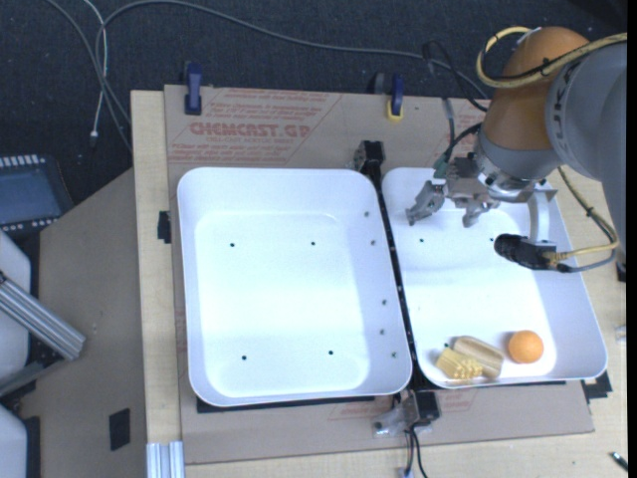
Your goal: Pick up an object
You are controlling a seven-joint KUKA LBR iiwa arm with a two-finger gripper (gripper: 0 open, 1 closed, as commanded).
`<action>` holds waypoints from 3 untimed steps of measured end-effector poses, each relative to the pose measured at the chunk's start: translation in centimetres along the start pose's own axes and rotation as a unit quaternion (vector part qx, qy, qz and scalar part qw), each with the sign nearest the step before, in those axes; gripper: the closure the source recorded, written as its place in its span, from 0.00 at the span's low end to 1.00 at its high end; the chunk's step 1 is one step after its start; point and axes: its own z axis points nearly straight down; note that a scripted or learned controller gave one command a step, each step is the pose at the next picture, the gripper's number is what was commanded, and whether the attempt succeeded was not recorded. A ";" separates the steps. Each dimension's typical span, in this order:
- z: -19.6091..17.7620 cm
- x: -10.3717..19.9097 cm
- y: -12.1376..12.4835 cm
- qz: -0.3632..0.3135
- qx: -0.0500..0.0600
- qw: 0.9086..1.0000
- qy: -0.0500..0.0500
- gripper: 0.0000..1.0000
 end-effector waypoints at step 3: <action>-0.5 -1.0 0.4 0.000 -0.004 1.000 0.000 1.00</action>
